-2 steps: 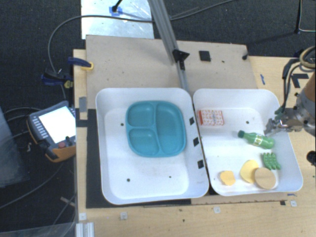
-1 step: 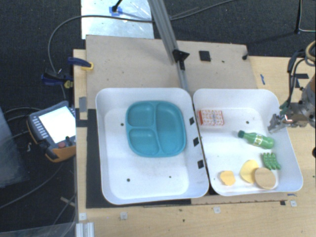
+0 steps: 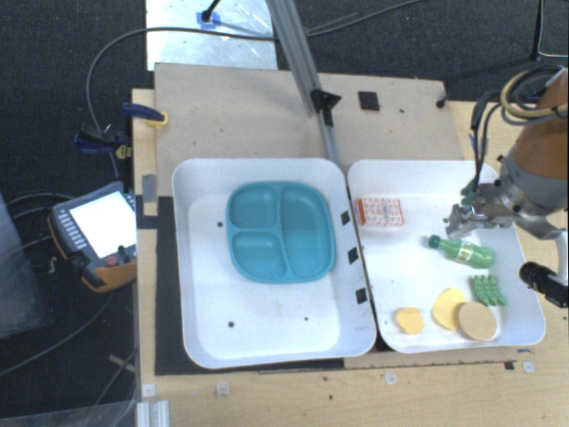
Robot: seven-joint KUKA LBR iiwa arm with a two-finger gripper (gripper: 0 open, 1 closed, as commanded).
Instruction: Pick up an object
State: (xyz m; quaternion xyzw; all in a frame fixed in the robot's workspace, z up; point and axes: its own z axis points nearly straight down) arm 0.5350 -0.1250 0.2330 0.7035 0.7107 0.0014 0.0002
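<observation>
The green bottle (image 3: 463, 252) lies on its side in the right bin (image 3: 418, 181), its dark cap end toward the left and a pale label around its middle. It is a small translucent lime-green thing, tilted slightly so that the cap end sits higher in the view.

The hand (image 3: 466, 216) hangs just above and to the left of the bottle's cap, at the end of the grey arm with its orange band (image 3: 539, 154). Its metal fingers are too small and blurred here to tell how far apart they stand, and nothing can be seen between them.

Just below the bottle's right end sits a dark green ridged item (image 3: 488, 289). Lower still, close together, are a yellow wedge (image 3: 448, 309), a tan round disc (image 3: 478, 321) touching it, and a small orange-yellow piece (image 3: 409, 320) off to their left. A red-and-white patterned packet (image 3: 380, 212) rests near the bin's upper left, well apart from the bottle.

The left bin (image 3: 204, 310) holds a teal divided plate (image 3: 280, 231). Both bins rest on the table (image 3: 231, 105).
</observation>
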